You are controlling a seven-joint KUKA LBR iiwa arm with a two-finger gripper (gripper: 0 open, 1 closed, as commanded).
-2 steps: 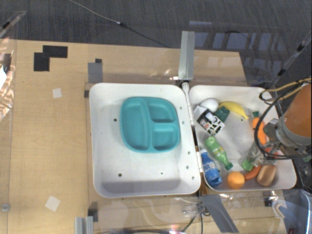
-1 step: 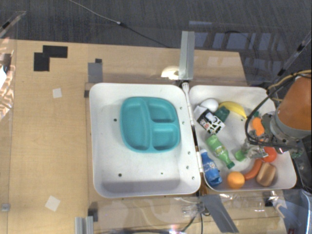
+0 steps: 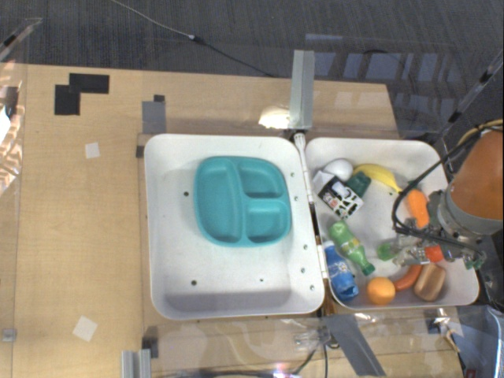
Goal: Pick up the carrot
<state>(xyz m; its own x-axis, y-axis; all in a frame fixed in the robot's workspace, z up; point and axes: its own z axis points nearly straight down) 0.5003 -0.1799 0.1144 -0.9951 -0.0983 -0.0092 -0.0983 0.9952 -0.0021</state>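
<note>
From my screen I see the arm (image 3: 480, 183) reaching in from the right over the right bin (image 3: 417, 150), its orange band sitting above the far right side of that bin. The gripper (image 3: 429, 249) hangs low near the bin's lower right corner, but cables and the wrist cover it, so I cannot tell whether its fingers are spread or pressed together. The carrot (image 3: 417, 205) lies in the right bin just left of the wrist, roughly upright in the view, above the gripper and not between any fingers that I can make out. Below it sit a red pepper (image 3: 407, 277), a brown potato (image 3: 430, 281) and an orange (image 3: 381, 290) along the bin's lower edge. A banana (image 3: 378, 176) lies near the top, a green bottle (image 3: 351, 246) and a blue can (image 3: 340, 271) toward the left wall. The left bin (image 3: 169, 211) holds a teal divided plate (image 3: 241, 200).
</note>
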